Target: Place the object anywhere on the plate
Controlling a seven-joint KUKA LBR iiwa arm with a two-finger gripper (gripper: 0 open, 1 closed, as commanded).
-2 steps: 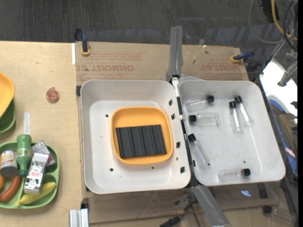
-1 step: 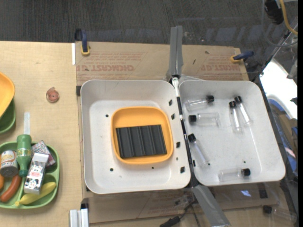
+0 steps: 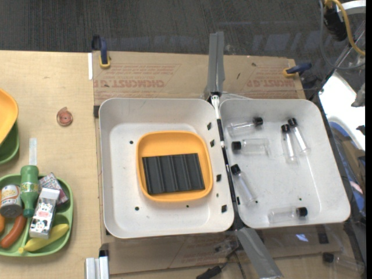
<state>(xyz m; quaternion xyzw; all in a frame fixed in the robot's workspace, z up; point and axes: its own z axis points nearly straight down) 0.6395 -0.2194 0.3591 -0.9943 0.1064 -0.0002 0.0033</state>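
A yellow plate (image 3: 174, 139) is seen in the left bin (image 3: 116, 156). A black block with ridges (image 3: 174, 174) is lying flat on the plate, right in the middle. If this block is the thing to be placed, the job looks done already.

To the right of the plate, in the right bin (image 3: 325, 173), a few clear tubes with black caps (image 3: 289, 139) are scattered. They are well apart from the plate, and the walls of both bins stand between them and the plate.

Whether the end effector is open or closed cannot be told.

If a tube is meant to be moved next, one lying apart from the others should be picked. It should be grabbed across its middle, not at the cap, so it is not tipped. It should be lifted high enough to clear the walls. A tube can roll, so it should be set down low and gently. It is likely best laid along the ridges of the block, so it is kept on the plate.
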